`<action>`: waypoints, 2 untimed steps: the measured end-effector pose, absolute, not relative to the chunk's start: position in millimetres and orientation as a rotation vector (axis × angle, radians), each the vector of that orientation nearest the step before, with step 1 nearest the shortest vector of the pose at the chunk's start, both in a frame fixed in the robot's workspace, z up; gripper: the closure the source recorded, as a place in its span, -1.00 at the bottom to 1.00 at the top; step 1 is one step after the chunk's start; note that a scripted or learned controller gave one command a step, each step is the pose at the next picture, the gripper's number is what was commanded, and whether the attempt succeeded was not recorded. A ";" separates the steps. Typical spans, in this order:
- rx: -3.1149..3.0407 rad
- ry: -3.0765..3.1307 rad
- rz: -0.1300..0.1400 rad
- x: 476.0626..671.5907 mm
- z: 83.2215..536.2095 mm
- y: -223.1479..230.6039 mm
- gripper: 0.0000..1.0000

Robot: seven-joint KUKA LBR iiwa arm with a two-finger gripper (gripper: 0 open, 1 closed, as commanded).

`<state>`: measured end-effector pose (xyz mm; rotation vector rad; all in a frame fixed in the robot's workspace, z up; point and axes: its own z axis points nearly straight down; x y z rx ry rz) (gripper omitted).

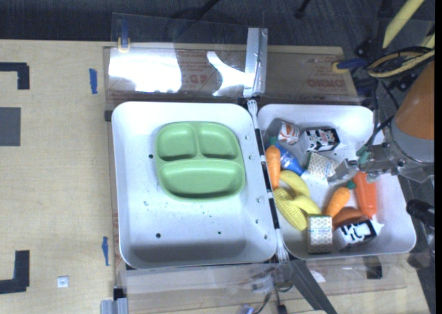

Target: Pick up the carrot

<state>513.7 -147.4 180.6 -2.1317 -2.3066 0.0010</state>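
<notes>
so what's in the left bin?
The left bin holds a green divided plate, its three compartments bare. Whatever lies beneath the plate is covered.

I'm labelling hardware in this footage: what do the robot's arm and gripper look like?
The grey arm enters from the right, with a broad orange band above its wrist. The small grey metal two-finger gripper looks angular and mechanical. No markings are legible.

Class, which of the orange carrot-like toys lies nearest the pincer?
The reddish-orange carrot by the right bin's right wall, under the pincer; the others lie further left.
</notes>
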 end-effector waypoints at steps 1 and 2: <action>-1.972 -2.449 -0.006 504.1 86.0 -161.0 -1.00; -1.977 -2.450 -0.007 505.6 94.8 -162.2 1.00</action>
